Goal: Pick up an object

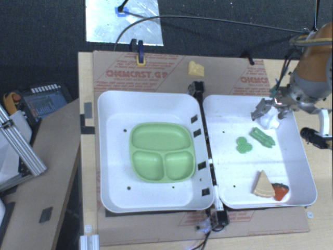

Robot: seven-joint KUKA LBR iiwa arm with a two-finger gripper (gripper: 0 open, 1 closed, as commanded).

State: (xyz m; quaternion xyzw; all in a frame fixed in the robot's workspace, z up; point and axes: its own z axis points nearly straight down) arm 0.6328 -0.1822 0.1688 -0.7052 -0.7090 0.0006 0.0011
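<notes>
Under both bins, a brown cardboard sheet (156, 72) printed in red, laid on a pale wooden table (65, 155). Beyond the cardboard's far edge, dark carpet and a shiny metal plate (125, 14) with a black cable running across it. At the cardboard's far edge, a yellow-and-blue clamp (139, 53) and a small yellow scrap (196, 68). Left of the cardboard, an aluminium rail (21, 147) and a dark device with a screen (44, 104).

On the cardboard's left half, the left bin (112, 113), holding a green divided tray (161, 152) with three compartments, roughly at centre. On the cardboard's right half, the right bin (229, 113), touching the left one along a line of black clips. Inside the right bin: a small round green piece (243, 145) near the middle, a longer green piece (262, 137) just beside it toward the cardboard's right edge, and near the front corner a tan wedge (263, 185) touching a red-orange piece (280, 191). Toward the far right of that bin, a small white object (269, 121).

Above the right bin's far right part, the claw (270, 111) on the grey arm with its orange band, hanging right over the white object. Fingers spread apart, one reaching left, with nothing seen clamped between them; hard to tell whether touching the white object.
</notes>
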